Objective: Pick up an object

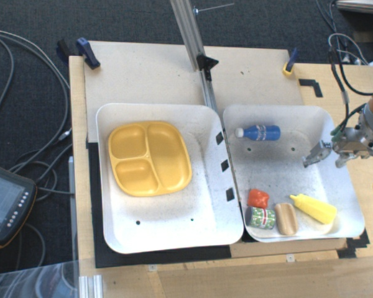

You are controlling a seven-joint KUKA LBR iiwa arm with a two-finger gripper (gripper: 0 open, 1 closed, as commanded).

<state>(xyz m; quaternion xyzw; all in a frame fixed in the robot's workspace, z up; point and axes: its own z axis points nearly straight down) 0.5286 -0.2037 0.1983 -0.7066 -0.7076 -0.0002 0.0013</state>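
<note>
Two shallow white bins [174, 244] sit side by side on the bench, each with rounded corners and a dull, lightly speckled floor. The left one carries a single yellow plate [150, 158], glossy plastic, squarish with three compartments. The right bin [280, 113] holds five small things. One blue bottle [259, 133] with a white cap lies on its side at the far end. Four more cluster at the near edge: a red piece [258, 198], a green-and-white patterned can [262, 217] touching it, a tan hot dog [286, 219], and a yellow squeeze bottle [313, 208], tapered and lying flat. The gripper [326, 156] hangs over the right bin's right side, its two grey fingers spread apart around nothing, well apart from every item.
</note>
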